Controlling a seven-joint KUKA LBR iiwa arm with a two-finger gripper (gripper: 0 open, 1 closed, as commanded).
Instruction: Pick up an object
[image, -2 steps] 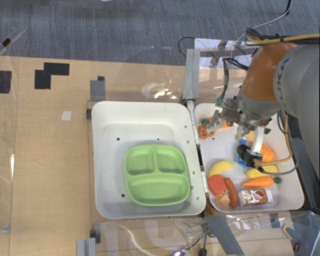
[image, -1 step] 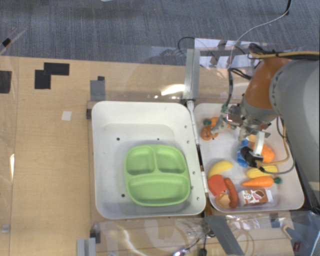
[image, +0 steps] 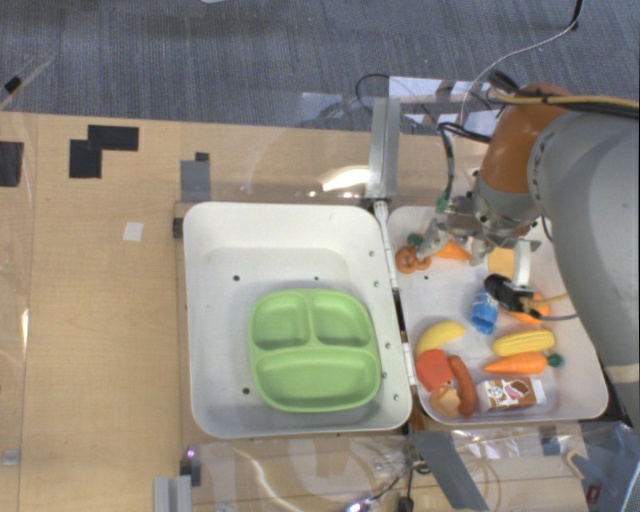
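Note:
My gripper (image: 447, 236) hangs low over the far end of the right bin (image: 590, 400), reaching in from the right under the orange-banded wrist. Just below and left of it lies a small orange-brown ring-shaped toy (image: 408, 260). An orange wedge (image: 453, 252) sits right beneath the gripper, partly hidden by it. Whether anything is between the jaws is hidden from view. A yellow block (image: 498, 262) lies to the wedge's right.
Further toy foods fill the right bin: a blue piece (image: 484, 315), corn (image: 524, 343), a carrot (image: 516, 364), a yellow fruit (image: 440, 335), a red pepper (image: 432, 369), a sausage (image: 461, 380), a small carton (image: 516, 393). The left bin (image: 215, 240) holds a green divided plate (image: 315, 350).

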